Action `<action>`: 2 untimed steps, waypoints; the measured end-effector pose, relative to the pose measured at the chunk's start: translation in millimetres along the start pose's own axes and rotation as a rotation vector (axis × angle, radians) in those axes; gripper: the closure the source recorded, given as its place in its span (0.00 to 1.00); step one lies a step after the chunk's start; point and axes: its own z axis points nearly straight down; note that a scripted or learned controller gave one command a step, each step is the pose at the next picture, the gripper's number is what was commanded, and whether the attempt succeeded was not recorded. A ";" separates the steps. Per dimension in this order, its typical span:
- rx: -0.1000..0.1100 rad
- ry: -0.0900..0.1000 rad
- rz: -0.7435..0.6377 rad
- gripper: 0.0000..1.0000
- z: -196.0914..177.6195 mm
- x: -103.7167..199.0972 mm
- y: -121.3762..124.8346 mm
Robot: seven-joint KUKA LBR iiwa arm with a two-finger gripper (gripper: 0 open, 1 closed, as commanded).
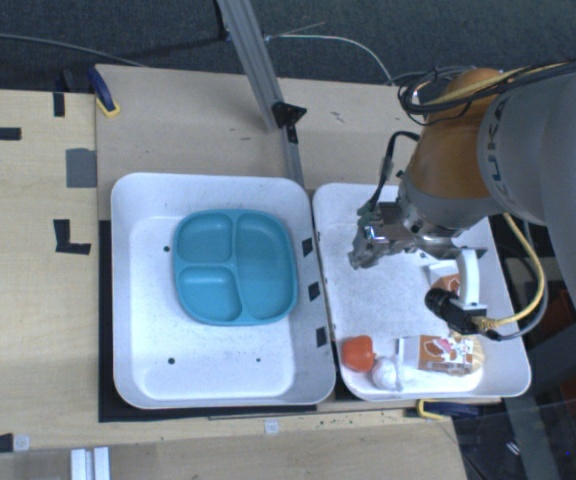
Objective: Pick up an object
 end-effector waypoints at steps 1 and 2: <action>0.002 0.000 0.000 1.00 3.5 55.2 -7.9; -0.001 0.000 -0.001 1.00 -14.2 105.9 -8.1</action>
